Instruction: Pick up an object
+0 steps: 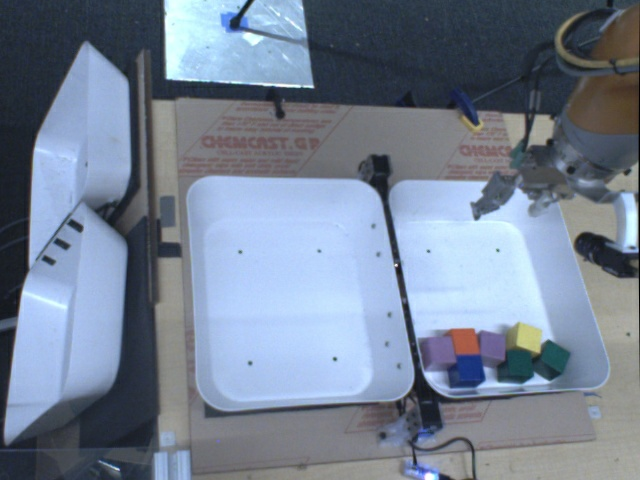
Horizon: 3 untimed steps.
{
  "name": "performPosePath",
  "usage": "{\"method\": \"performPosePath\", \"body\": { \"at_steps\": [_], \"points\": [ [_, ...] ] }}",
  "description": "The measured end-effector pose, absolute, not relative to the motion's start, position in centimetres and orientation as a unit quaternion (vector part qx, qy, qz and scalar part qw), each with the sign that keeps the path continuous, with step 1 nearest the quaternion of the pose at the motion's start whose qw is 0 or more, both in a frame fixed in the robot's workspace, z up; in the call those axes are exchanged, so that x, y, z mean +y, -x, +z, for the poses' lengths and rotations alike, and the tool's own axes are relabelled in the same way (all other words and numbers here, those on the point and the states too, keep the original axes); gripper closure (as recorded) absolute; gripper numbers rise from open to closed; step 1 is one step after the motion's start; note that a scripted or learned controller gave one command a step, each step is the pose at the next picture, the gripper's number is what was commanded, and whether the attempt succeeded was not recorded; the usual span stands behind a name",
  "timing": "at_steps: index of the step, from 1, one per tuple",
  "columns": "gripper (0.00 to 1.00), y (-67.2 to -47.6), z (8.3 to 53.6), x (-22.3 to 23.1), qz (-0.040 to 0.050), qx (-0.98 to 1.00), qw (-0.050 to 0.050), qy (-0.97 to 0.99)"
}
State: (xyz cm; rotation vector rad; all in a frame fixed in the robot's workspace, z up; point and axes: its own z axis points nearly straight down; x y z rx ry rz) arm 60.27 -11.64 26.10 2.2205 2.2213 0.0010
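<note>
I see the small coloured blocks clustered along the near edge of the right shallow white bin point(560, 268), toward its near right corner: two purple blocks point(437, 351) point(492, 345), an orange block point(464, 341) between them, a blue block point(466, 371) in front of the orange one, a yellow block point(526, 337), and two green blocks point(516, 367) point(551, 358) touching it. My two-finger gripper point(511, 197) hangs over the far right corner of that bin, well apart from the blocks, its fingers spread apart with nothing between them. The left shallow white bin point(205, 268) sits just beside, on the cardboard-covered bench point(330, 138).
</note>
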Motion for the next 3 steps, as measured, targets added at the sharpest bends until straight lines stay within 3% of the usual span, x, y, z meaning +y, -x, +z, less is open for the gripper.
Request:
{"method": "performPosePath", "body": {
  "at_steps": [1,2,3],
  "points": [
    [0.0,-54.9,11.8,-10.9,-0.0035,0.707,-0.005,-0.707],
    [1.0,-55.2,13.4,-11.0,0.0004,0.707,0.001,-0.707],
    [1.0,-61.0,16.4,-15.2,0.0012,0.707,0.003,-0.707]
  ]
}}
